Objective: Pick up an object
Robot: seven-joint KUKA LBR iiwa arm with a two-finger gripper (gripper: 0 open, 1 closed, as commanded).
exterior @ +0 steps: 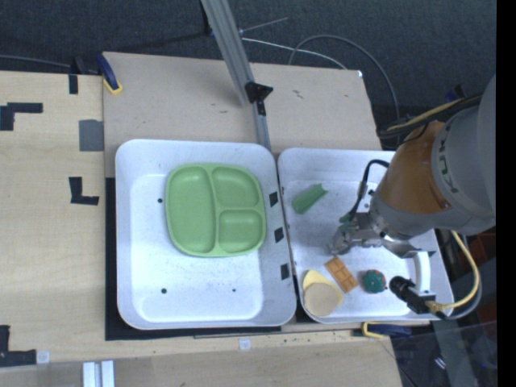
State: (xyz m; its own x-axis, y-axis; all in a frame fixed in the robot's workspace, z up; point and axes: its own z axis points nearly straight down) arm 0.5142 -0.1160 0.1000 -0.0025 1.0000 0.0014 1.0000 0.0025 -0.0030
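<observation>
Beside tool: flat (orange) waffle

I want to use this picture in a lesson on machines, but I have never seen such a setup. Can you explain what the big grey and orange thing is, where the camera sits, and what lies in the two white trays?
The grey and orange thing is a robot arm, reaching in from the right. At its end sits a gripper with two fingers, down in the right bin. One fixed camera looks down on the bench at a slant.

The left bin holds a green divided plate. The right bin holds a green block, an orange waffle-like piece, a pale yellow cup and a small dark green ball.

I cannot see anything between the fingers, so I would not say it holds an object.
</observation>
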